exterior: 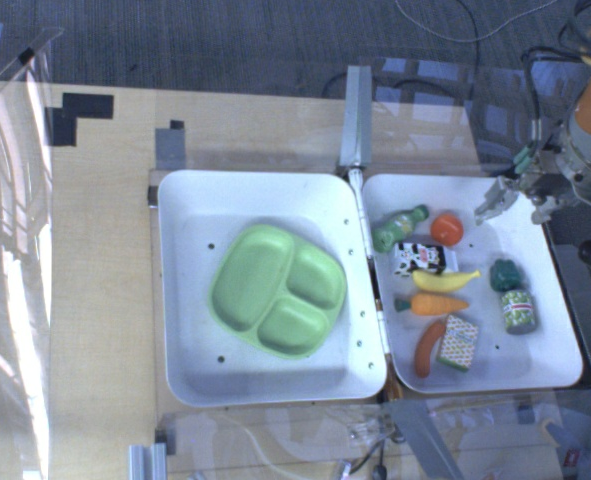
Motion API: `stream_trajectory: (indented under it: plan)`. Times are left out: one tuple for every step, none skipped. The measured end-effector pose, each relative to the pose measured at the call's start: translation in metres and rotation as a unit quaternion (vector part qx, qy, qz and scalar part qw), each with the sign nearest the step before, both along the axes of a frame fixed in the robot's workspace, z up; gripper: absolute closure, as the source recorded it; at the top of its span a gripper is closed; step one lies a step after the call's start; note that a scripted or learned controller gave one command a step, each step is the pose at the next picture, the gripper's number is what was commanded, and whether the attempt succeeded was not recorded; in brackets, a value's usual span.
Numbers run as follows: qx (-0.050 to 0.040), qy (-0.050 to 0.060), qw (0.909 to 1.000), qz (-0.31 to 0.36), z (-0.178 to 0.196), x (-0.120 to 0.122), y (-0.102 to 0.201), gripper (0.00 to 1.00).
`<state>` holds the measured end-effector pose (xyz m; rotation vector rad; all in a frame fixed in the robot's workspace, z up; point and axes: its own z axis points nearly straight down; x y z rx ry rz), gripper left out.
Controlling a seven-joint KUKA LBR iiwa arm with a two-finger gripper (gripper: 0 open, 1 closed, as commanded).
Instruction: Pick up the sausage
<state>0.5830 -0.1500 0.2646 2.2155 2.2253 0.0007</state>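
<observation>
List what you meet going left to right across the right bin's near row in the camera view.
sausage → patterned carton → green can

Worktop (105, 268): pale wood-grain surface, seen from above at a slant. Directly on it: left bin (185, 368), shallow, white, rounded corners; right bin (555, 363), same make, set just beside the first, their inner rims nearly touching. Grey metal bar (355, 118) standing along the seam between the bins at the far side. Black L-shaped tape mark (75, 113) near the far left corner. Small grey bracket (170, 148) just beyond the left bin's far left corner.
</observation>
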Motion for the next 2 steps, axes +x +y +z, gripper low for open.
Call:
stream_trajectory:
  plan:
    - [-0.0018,-0.012,0.9993,-0.036,-0.152,-0.029,0.01,0.0]
    - [0.0001,-0.002,0.9906,-0.137,-0.078,0.088,-0.002,0.0]
